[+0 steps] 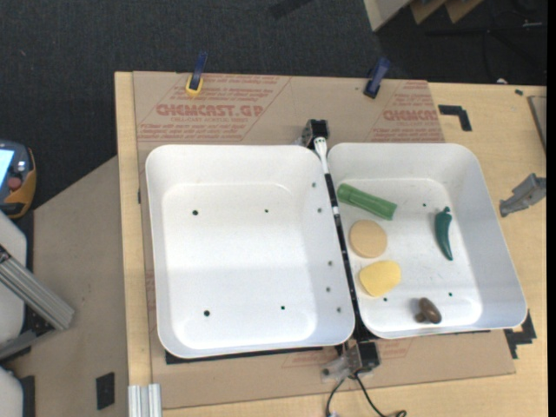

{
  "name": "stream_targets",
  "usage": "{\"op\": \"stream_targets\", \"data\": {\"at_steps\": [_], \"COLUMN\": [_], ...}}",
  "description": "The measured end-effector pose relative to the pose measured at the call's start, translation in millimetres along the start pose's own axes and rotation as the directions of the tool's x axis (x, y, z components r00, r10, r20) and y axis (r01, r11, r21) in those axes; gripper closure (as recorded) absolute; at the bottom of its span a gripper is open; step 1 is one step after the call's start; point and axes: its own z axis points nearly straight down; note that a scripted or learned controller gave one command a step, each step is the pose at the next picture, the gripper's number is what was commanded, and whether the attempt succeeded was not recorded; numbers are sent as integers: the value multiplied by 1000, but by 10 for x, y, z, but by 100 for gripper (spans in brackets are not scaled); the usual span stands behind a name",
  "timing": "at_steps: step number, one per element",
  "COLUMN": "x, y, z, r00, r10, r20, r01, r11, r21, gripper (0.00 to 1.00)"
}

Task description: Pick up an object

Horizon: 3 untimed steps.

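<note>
smooth glossy plastic bins [234,159]; matt brown cardboard sheet [287,102]

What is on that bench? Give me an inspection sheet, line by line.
Surface: brown board under a left bin and a right bin, side by side.
Job's things: in the right bin, green stick, tan disc, yellow piece, dark green pepper, brown lump.
Clutter: left clamp and right clamp on the far edge.
Grippers: gripper outside the right bin's right rim.
Cables: cable at the near edge.
Surroundings: dark carpet.

White bins [234,168]; light-green cylinder [367,201]; dark-green pepper [444,230]; tan disc [368,238]; yellow piece [380,278]; brown lump [426,312]; red-lettered cardboard [261,102].
</note>
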Motion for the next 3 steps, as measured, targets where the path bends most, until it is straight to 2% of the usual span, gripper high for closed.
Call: {"op": "stream_targets", "data": {"at_steps": [1,2,3], "x": [-43,4,-67], "y": [-113,289,858], "z": [1812,2431,933], "r00": [1000,1000,1000], "r10": [4,-3,-3], "r20": [-15,-19,0], "r01": [-3,4,3], "r11": [999,1000,1000], "r21": [35,21,-2], "gripper": [0,0,0]}}
